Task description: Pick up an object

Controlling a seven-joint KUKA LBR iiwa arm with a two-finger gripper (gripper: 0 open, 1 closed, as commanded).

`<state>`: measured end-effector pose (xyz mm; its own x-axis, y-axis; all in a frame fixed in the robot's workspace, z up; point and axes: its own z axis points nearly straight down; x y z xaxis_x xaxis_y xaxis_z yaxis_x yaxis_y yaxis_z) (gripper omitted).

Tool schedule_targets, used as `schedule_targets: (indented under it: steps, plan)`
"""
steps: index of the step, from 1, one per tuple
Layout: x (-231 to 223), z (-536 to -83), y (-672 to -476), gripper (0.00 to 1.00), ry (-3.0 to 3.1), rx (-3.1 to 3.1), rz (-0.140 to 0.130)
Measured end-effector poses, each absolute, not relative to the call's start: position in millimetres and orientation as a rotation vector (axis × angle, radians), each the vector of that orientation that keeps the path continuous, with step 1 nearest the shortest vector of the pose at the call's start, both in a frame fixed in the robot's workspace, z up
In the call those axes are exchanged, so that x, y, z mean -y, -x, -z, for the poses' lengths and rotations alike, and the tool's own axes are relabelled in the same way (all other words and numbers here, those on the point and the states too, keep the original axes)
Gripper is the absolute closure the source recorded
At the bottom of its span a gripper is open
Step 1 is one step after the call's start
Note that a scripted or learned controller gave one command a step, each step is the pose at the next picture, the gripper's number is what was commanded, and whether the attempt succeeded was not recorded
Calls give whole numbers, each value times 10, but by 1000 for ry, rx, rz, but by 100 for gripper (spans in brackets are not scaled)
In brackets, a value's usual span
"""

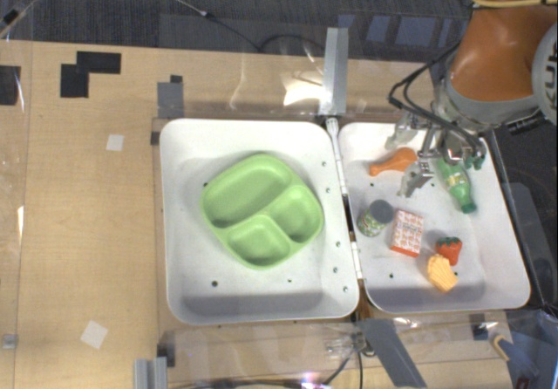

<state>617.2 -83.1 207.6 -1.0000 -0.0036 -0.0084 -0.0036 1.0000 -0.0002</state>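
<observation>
The right white bin holds several small items. An orange carrot-shaped piece lies at its upper left, with a green bottle to the right of it. Lower down are a dark round can, a red-and-white box, a red piece and a yellow piece. My gripper hangs over the upper part of this bin, between the carrot piece and the green bottle. It looks open, with nothing between its fingers.
The left bin holds a green divided plate in its middle. A metal divider post stands between the bins at the back. The arm's orange band and cables hang over the right bin's far corner.
</observation>
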Motion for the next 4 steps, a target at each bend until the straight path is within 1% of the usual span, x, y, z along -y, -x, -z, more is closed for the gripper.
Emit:
schedule_targets:
  steps: [1, 2, 3, 4]
  plan:
    - [1885, -946, -5584, 0, 209, -3130, 4]
    - [1833, -1086, -5639, 100, 228, -3116, 6]
    - [1181, -922, -5775, 100, -595, -3066, -5]
    - [563, -1921, -6303, 100, -767, -3028, -9]
